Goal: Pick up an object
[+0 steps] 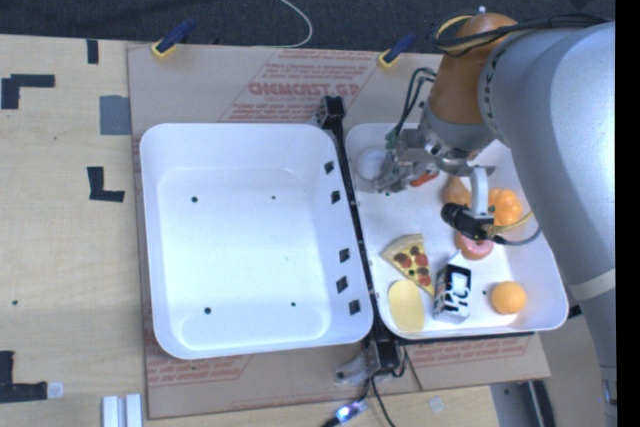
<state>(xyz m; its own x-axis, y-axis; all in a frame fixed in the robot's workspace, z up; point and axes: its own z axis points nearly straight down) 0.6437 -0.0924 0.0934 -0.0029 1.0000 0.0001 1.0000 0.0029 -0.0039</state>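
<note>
**Arm lowered over the far corner of the right bin**

The tool [398, 170] is seen low over the far left part of the right bin [545, 260], close to the divider between the two bins. Whether it is released or clenched cannot be told, since its tip is blurred against the white floor. A small reddish piece [424, 179] is seen just beside the tool. The other things are gathered in the right bin: a pizza slice [410, 258] near the middle, a pale yellow disc [406, 305] at the near edge, a black-and-white carton [455, 291] just beside it, an orange ball [509, 297] nearer the right wall, and an orange fruit [506, 207] by a pink ring [474, 245]. The left bin [240, 235] is set beside it on the bench [60, 245].
</note>
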